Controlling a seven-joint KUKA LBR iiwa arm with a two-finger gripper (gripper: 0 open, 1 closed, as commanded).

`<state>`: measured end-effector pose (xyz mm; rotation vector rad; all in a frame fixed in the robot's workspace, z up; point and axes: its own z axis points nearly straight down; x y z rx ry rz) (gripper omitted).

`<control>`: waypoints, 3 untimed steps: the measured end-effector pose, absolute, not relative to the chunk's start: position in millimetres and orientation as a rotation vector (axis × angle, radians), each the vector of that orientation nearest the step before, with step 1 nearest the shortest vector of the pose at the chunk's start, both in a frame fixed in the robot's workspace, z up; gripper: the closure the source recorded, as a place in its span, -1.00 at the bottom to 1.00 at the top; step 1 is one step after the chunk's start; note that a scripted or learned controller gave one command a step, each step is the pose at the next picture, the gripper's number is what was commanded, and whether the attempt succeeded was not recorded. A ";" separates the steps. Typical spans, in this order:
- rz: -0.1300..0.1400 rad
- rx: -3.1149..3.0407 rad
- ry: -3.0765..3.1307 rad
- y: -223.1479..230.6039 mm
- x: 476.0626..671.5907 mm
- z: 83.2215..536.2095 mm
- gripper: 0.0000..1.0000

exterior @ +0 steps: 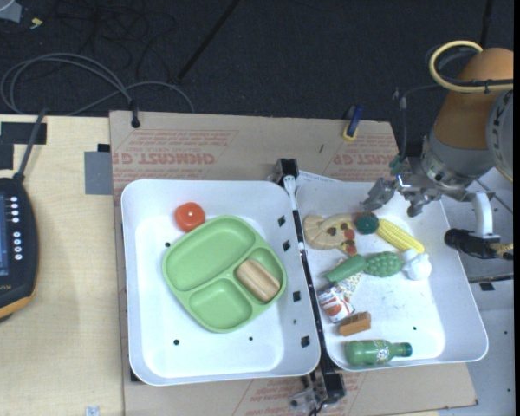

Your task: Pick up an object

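Nearest me in the right white bin (468,341), a green plastic bottle (377,351) lies apart from the clutter. Beyond it, a brown block (354,323), striped can (334,302) and spiky green toy (370,266) crowd together; I fear a descent there nudges neighbours. Farther, yellow toy corn (400,234) sits just below the two-finger gripper (397,195), fingers spread, holding nothing.

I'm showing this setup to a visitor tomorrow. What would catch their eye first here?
Probably the green divided plate in the left bin, with a bun-like toy in one compartment and a red tomato beside it. Next, the toy clutter in the right bin, where the gripper hovers near the yellow corn.
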<state>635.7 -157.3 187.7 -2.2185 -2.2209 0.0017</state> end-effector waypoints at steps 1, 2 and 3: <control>0.001 -2.217 -2.222 -157.6 635.9 198.0 1.00; 0.000 -2.217 -2.221 -120.5 570.8 257.4 1.00; -0.005 -2.222 -2.224 -100.7 518.6 332.8 1.00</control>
